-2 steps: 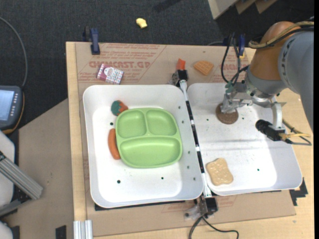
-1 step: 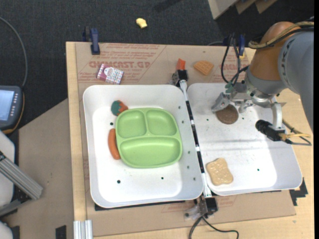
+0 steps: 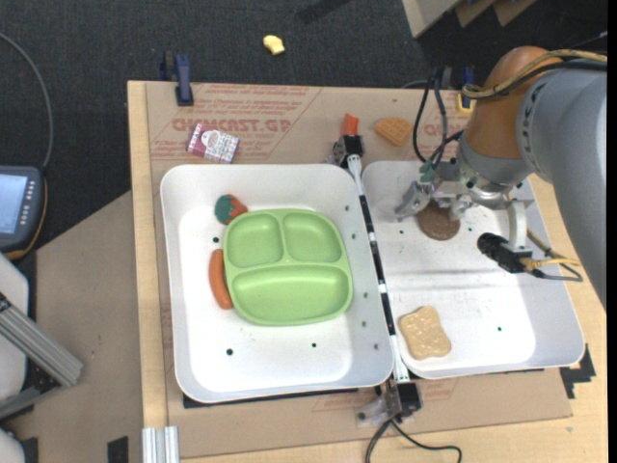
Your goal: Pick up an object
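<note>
In the right bin (image 3: 540,345) a round brown disc (image 3: 440,226) lies near the far left part, and a tan biscuit-like piece (image 3: 425,334) lies at the near left corner. My gripper (image 3: 441,199) hangs right over the far edge of the brown disc, very close to it; whether it touches the disc is unclear. The left bin (image 3: 193,355) holds a green divided plate (image 3: 286,265), an orange sausage-shaped piece (image 3: 220,279) along the plate's left side, and a small green and red piece (image 3: 229,207) at its far left corner.
The grey arm with its orange band (image 3: 506,114) comes in from the upper right, with a black fitting and cables (image 3: 506,252) over the right bin. On the bench behind the bins lie an orange cracker (image 3: 390,130) and a pink card (image 3: 212,143).
</note>
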Controlling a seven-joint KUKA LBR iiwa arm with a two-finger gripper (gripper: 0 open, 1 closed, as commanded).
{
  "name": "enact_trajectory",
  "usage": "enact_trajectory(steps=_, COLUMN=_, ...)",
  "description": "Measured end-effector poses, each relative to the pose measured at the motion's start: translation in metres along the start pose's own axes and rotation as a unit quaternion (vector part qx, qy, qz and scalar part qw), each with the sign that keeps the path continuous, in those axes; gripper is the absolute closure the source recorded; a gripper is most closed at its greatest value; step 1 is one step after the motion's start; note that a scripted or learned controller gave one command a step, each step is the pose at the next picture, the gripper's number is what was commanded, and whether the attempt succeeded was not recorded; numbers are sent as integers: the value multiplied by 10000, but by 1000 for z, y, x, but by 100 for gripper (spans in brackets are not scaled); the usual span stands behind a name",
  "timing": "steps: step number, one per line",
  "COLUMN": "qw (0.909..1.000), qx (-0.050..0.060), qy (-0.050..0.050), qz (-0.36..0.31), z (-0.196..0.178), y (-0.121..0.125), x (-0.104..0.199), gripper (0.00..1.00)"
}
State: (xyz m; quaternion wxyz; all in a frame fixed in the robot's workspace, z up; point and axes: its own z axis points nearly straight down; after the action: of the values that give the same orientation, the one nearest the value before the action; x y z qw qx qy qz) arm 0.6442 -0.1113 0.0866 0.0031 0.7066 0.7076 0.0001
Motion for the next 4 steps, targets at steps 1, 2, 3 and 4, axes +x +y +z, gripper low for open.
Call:
enact_trajectory(steps=1, qw=10000, qx=-50, qy=-15, qz=-6, z=-14, y=3, x=-1, gripper=100)
enact_trajectory(steps=2, qw=10000, qx=-41, qy=-15, qz=-4, z=-13, y=2, x=-1, gripper=0)
enact_trajectory(steps=3, qw=10000, qx=-16, qy=0, qz=-7, z=0, y=25, x=14, gripper=0)
enact_trajectory(steps=4, qw=10000, qx=-13, qy=11, qz=9, z=-2, y=-8, x=4, gripper=0)
